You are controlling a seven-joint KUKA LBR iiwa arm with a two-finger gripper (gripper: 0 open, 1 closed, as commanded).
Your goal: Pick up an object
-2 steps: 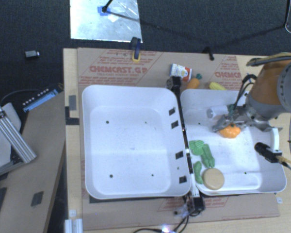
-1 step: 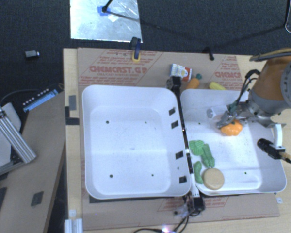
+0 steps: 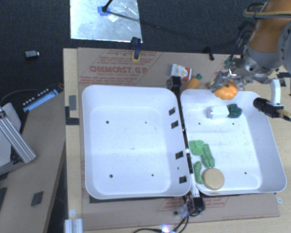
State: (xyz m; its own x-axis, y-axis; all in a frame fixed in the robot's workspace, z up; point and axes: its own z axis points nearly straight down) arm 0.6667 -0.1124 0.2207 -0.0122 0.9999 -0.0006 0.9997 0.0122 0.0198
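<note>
- Two white bins are sitting side by side on a sheet of brown cardboard point(image 3: 116, 64); the left bin point(image 3: 131, 140) is lying next to the right bin point(image 3: 262, 149), their inner walls touching along the middle.
- In the right bin, a small white block point(image 3: 216, 112) is lying just beside a dark green piece point(image 3: 234, 111) near the far wall; green leafy pieces point(image 3: 202, 152) are lying by the inner wall, and a tan round disc point(image 3: 214, 178) is resting at the near corner, touching them.
- Beyond the bins, a small orange thing point(image 3: 193, 83) and a white-and-red item point(image 3: 179, 72) are lying on the cardboard.
- The arm point(image 3: 276, 23) is reaching in from the right, bending down over the far rim of the right bin.
- The gripper point(image 3: 225, 84) is hanging at that rim with an orange object point(image 3: 226, 92) right at its tips; whether it is gripping it I cannot tell.
</note>
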